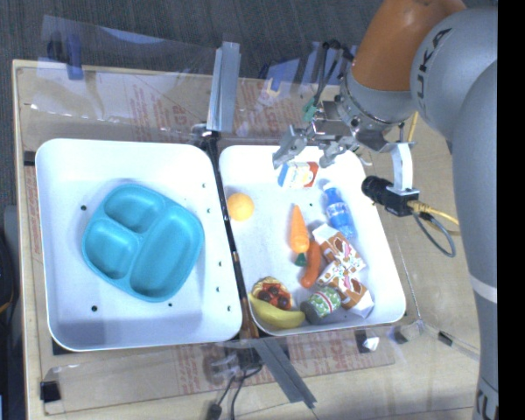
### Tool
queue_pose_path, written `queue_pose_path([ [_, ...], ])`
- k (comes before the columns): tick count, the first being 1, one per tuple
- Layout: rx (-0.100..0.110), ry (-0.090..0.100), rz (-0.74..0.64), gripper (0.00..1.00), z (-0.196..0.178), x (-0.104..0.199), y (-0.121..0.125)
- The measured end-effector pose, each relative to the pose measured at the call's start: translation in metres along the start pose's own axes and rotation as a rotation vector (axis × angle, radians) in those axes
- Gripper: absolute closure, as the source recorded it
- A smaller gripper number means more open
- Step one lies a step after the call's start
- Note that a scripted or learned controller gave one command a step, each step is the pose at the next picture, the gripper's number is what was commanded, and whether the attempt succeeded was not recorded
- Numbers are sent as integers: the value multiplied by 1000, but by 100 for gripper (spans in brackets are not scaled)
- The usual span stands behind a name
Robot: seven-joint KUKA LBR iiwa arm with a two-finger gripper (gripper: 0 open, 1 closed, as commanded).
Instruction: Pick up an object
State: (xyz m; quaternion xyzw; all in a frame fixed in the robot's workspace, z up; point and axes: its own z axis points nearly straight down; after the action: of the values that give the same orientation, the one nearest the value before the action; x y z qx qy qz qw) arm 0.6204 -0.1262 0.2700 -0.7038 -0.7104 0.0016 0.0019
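Left bin: a blue tray.
Right bin: carrot, banana, bottle, orange ball.
Claw: fingers apart, holding nothing.

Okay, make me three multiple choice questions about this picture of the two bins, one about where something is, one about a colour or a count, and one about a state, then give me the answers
1. Where does the divided tray lie?
A. in the left bin
B. in the right bin
C. on the bench outside the bins

2. What colour is the small ball near the wall between the bins?
A. green
B. purple
C. orange-yellow

3. How does the gripper stand?
A. shut on the carrot
B. open, over the far end of the right bin, holding nothing
C. resting inside the left bin

Answers:
1. A, the blue tray sits in the left bin.
2. C, it shows orange-yellow against the white floor of the right bin.
3. B, its fingers are spread above a small carton, and the carrot lies apart, further down the bin.
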Motion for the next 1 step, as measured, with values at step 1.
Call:
queue_pose_path([
  [1, 1, -1, -3, 0, 149, 2, 37],
])
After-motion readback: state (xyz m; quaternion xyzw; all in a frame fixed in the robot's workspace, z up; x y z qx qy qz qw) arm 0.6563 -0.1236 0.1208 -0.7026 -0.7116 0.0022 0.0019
